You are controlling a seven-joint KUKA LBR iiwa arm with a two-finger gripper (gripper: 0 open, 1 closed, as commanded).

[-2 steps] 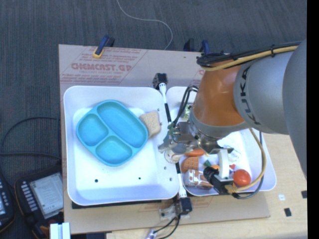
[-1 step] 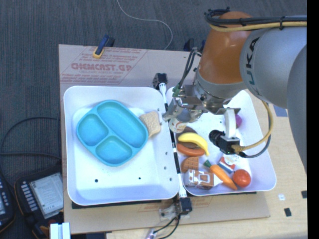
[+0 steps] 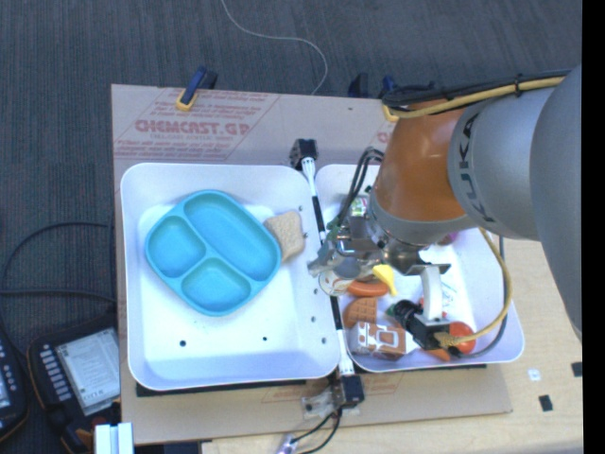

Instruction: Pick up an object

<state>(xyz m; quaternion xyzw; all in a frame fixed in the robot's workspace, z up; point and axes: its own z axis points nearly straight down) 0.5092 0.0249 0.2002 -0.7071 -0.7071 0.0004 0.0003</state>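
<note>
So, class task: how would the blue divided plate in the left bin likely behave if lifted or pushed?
The blue divided plate looks like moulded plastic, so probably stiff and light. It lies flat and wide, so it should slide on the left bin floor rather than roll or tip. Its smooth, low rim may be slippery to pinch.

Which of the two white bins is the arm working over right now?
The right bin, the cluttered one with small objects such as a patterned orange box. The left bin holds a blue divided plate and a tan piece.
</note>
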